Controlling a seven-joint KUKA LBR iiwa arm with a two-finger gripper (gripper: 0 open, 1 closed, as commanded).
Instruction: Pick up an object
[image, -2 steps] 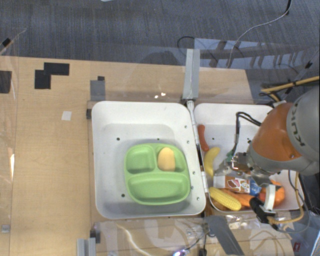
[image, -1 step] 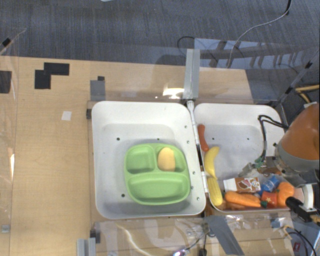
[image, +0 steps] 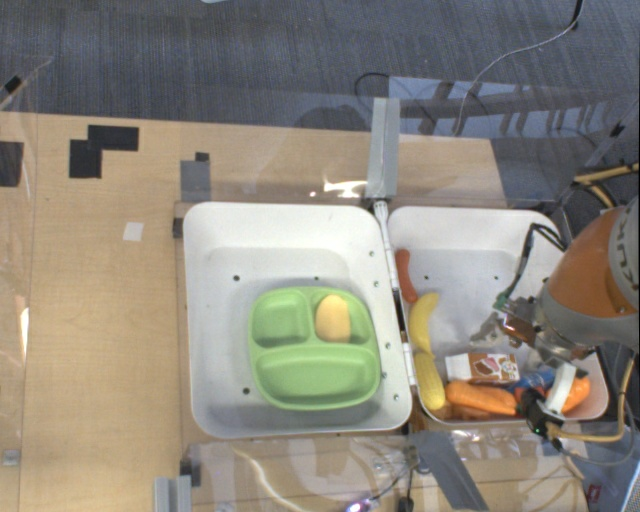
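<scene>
The right bin (image: 470, 235) holds a yellow banana (image: 424, 340) along its left wall, with a red sausage (image: 404, 277) just beyond it. An orange carrot (image: 483, 398) lies along the near wall. A small brown-and-white carton (image: 490, 366) lies just behind the carrot. My gripper (image: 515, 330) hangs low over the bin's right half, just above and right of the carton. A blue item (image: 531, 381) and an orange piece (image: 578, 395) sit under the wrist, partly hidden.
The left bin (image: 230, 250) carries a green divided plate (image: 310, 380) with a yellow-orange fruit (image: 333, 319) in its upper right compartment. A metal divider (image: 383, 150) runs between the bins. Cables (image: 590, 180) hang at the right, by the arm.
</scene>
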